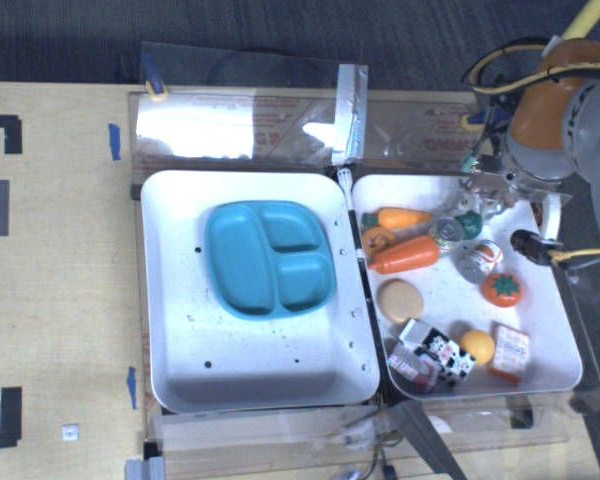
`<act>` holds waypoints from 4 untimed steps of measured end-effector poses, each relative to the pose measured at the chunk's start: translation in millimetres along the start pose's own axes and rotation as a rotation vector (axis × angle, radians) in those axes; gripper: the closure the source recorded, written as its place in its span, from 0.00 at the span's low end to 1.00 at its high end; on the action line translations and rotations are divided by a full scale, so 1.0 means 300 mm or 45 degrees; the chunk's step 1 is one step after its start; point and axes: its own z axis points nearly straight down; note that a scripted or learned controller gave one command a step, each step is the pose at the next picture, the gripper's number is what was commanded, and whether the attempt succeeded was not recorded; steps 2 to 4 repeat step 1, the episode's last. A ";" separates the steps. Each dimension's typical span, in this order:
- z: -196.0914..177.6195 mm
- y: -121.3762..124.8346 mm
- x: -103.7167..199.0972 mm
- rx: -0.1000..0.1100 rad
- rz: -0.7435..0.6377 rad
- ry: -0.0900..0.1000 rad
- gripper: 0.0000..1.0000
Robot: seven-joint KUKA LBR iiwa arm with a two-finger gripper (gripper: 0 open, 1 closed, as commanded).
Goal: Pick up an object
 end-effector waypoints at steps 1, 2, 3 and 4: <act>-0.359 -0.251 0.107 -0.008 0.135 0.002 1.00; -0.359 -0.251 0.107 -0.008 0.135 0.002 1.00; -0.359 -0.251 0.107 -0.008 0.135 0.002 1.00; -0.359 -0.251 0.107 -0.008 0.135 0.002 1.00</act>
